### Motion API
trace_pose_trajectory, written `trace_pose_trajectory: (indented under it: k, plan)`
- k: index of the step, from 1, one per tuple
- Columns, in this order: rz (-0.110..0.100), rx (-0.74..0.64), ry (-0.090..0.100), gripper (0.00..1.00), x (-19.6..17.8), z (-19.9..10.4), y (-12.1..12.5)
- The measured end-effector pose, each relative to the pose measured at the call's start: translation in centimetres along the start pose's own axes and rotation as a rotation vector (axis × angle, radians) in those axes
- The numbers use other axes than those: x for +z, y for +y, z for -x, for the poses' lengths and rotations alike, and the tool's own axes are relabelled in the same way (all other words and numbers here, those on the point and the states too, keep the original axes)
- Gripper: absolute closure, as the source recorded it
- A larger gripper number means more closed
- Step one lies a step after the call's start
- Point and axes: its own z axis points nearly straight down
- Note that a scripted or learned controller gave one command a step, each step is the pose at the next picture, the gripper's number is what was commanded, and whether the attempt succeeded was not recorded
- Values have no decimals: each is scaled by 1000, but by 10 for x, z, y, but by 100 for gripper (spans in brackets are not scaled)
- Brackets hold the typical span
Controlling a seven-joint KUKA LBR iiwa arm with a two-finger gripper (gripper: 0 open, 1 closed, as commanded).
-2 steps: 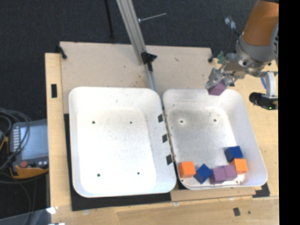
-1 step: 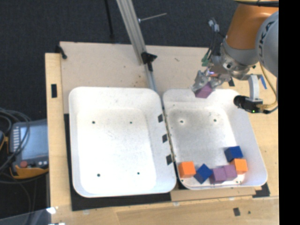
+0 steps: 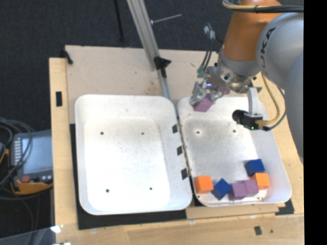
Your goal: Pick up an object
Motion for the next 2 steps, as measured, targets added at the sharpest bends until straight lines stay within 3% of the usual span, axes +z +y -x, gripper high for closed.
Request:
trace_pose_trajectory:
  k: [2]
  plan:
    - [4,-1,0,100,-13,-102,-13]
